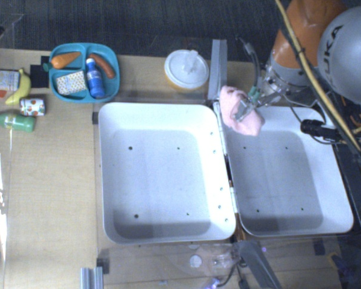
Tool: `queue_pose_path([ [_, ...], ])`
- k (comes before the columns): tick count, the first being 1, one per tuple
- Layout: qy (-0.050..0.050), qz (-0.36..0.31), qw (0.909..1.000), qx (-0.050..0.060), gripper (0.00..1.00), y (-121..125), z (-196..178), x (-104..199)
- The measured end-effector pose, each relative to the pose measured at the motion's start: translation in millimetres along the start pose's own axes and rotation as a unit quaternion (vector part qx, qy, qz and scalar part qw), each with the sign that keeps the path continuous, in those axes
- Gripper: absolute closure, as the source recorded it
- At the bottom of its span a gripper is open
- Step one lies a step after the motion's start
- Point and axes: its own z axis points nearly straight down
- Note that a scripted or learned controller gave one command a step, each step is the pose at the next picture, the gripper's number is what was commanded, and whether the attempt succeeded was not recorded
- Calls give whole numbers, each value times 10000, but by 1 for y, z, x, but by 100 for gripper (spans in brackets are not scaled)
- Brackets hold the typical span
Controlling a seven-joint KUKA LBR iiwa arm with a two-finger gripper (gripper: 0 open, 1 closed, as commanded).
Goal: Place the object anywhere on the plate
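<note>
Two shallow white bins sit side by side on the table [48, 221], the left bin [162, 173] filling the centre of the frame and the right bin [292, 179] lying right of centre; their inner rims touch along a line running from upper centre to lower centre. The arm [325, 35], grey with an orange band, enters from the upper right corner and slopes down and to the left. A blue divided plate [111, 71] rests on the table at upper left, holding toy food in its compartments. A white lidded cup [186, 69] stands at upper centre, just above the left bin's far rim. The pink object [228, 104], a soft crumpled thing, lies at the upper left corner of the right bin, draped over the rim between the two bins; its long axis runs from upper left to lower right, the lower right end being the bulkier. The gripper [248, 104] sits over the object's right half, its fingers closed on the pink material, so the object extends mostly to the left and below the fingertips. Small items at the far left edge include a banana [21, 88], a small can [32, 106] and a green bottle [12, 121] lying on its side.
</note>
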Motion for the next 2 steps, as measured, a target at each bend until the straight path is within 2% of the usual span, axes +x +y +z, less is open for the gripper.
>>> queue_pose_path([
  [1,1,-2008,9796,-6,100,25,5,43],
  [2,-3,-3928,9196,-17,100,57,10,86],
])
